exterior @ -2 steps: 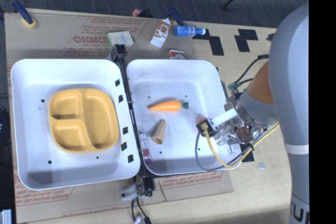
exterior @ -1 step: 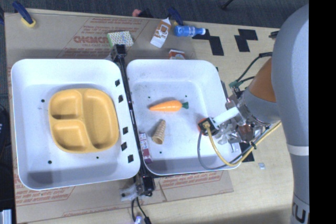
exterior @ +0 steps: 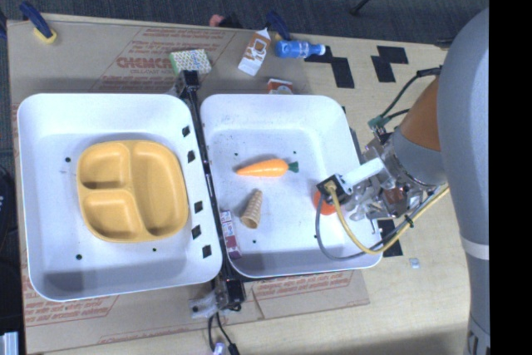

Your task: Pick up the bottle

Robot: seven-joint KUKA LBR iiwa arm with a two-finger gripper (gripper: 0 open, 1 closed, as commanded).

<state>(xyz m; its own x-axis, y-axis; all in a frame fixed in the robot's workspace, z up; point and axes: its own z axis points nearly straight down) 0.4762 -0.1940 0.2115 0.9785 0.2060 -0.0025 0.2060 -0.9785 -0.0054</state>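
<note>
Behind the right bin, on the table, lies the bottle. The gripper hangs over that bin's right edge w/ an orange-red thing nearby; its state I cannot tell. Risk: it descends there & grabs wrong obj.

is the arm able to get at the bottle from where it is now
Probably, but not directly: the bottle lies outside the bins on the cardboard beyond the right bin's far rim, nothing on it, while the pincer sits low inside that bin.
</note>
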